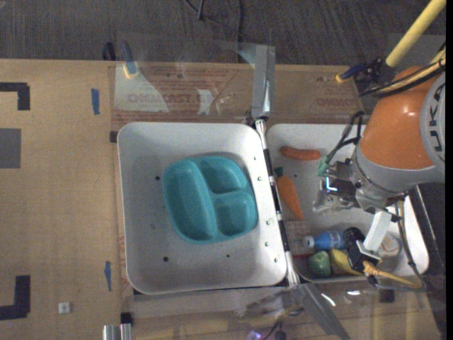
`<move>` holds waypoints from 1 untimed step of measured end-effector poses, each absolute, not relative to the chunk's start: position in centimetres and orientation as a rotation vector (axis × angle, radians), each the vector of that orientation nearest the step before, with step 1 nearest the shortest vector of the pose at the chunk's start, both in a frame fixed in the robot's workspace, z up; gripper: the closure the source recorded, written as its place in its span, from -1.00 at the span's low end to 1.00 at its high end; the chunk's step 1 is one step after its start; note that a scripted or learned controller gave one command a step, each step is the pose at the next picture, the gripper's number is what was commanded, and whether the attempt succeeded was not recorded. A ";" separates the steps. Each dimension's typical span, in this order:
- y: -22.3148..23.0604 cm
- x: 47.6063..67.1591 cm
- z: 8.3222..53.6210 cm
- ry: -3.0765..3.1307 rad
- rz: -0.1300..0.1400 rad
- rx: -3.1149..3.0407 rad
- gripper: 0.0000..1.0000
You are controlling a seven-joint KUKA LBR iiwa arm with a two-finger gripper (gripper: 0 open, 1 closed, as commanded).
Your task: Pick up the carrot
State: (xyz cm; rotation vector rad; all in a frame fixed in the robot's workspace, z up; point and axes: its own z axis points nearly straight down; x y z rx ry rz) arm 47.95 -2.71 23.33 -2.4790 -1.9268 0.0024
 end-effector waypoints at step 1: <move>-5.8 47.9 22.8 -2.428 0.001 -1.991 1.00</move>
